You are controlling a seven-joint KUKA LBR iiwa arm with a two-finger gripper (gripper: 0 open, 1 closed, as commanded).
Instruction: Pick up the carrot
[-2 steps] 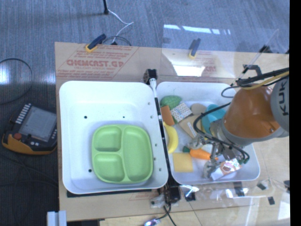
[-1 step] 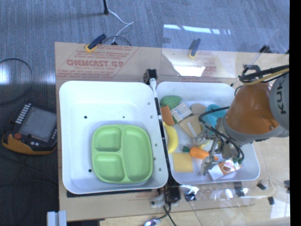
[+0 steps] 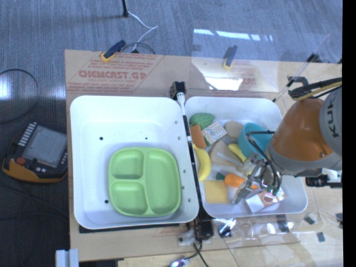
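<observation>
1. Two white bins sit side by side on the counter. The left bin (image 3: 89, 149) holds a green divided plate (image 3: 146, 181); the right bin (image 3: 289, 202) is crowded with toy food.
2. The carrot (image 3: 232, 179), orange with a green end, lies near the right bin's front edge, between a yellow banana (image 3: 203, 163) and the gripper (image 3: 257, 183).
3. The gripper hangs just beside the carrot's right end, the orange-banded arm (image 3: 300, 135) above it. Its fingers seem parted with nothing between them (clutter makes this hard to read).
4. To do this step well, I judge the fingers should straddle the carrot's middle across its narrow width, avoiding the yellow block (image 3: 216, 192) just in front.
</observation>
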